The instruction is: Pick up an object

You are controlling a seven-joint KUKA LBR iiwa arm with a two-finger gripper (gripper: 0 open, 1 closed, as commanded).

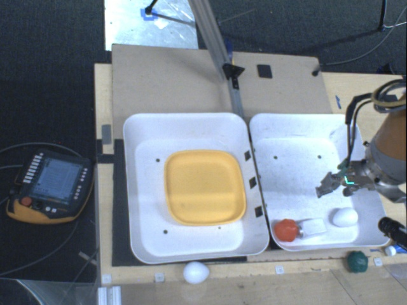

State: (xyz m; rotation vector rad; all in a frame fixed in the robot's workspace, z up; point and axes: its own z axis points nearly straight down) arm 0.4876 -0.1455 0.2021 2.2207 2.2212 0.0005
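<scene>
Nothing is being lifted yet: the claw (331, 186) is hovering over the right bin (299, 154), its grip impossible to tell.

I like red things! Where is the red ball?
The red ball lies in the right bin, at its near left corner, touching a small white block.

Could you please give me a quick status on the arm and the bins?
Tool over right bin, nothing seen between its fingers. White egg-shaped object just below it, red ball farther left. Yellow plate in left bin.
</scene>
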